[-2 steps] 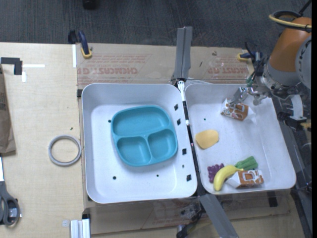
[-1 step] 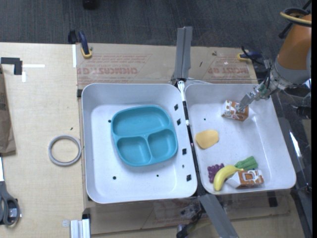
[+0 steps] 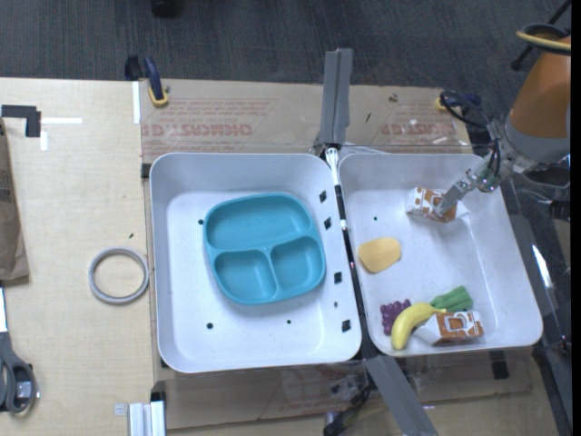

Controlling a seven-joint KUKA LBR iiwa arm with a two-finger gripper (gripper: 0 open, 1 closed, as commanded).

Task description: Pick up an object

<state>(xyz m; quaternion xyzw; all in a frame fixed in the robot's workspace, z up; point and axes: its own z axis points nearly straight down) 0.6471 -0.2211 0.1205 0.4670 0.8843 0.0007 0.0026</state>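
Orange-and-white carton (image 3: 427, 203) under my gripper (image 3: 447, 209), grip unclear from here; I'd say nothing's lifted yet.

Turquoise divided plate (image 3: 264, 247) in a white bin (image 3: 172, 271), yellow banana (image 3: 410, 323), purple grapes (image 3: 394, 312), green vegetable (image 3: 451, 298), orange-and-white cartons (image 3: 456, 326), orange-banded grey arm (image 3: 540, 107)

Even bright overhead light; soft shadows; mild glare on white bins (image 3: 182, 334); sharp focus
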